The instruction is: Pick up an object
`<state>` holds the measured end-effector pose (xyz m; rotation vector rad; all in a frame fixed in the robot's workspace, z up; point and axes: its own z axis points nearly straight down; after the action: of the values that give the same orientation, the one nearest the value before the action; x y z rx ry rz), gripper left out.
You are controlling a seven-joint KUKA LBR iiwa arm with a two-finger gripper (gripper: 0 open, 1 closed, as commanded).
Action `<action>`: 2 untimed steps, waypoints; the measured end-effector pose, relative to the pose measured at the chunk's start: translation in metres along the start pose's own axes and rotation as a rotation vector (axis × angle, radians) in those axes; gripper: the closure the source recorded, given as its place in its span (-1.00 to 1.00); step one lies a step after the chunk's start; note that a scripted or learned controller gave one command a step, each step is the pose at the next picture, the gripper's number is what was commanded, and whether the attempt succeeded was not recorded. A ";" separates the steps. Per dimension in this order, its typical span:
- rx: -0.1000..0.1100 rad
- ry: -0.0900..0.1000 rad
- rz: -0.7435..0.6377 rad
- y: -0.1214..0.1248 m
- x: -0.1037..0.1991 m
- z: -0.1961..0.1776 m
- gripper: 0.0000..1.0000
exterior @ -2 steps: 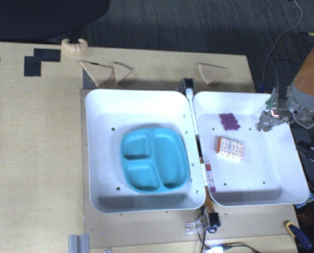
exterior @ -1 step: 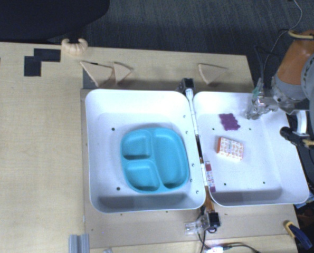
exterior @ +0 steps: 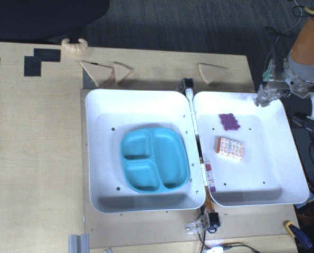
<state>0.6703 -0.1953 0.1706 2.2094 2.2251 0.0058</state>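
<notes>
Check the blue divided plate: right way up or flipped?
Right way up: the blue plate shows three hollow compartments facing the camera, lying in the left bin.

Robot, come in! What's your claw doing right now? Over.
Claw over right bin's back corner, holding nothing. Purple piece and small box untouched. Nothing blocking them.

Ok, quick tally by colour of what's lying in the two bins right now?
Blue: 1, divided tray, left bin
Purple: 1, small object, right bin
Orange-and-white: 1, small box, right bin
Total: 3
</notes>
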 end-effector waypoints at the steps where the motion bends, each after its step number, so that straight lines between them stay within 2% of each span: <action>1: 0.002 0.000 0.000 0.000 0.000 0.001 -1.00; 2: -0.002 0.000 0.000 -0.022 0.032 0.082 -1.00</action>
<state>0.6484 -0.1633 0.0883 2.2081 2.2235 0.0080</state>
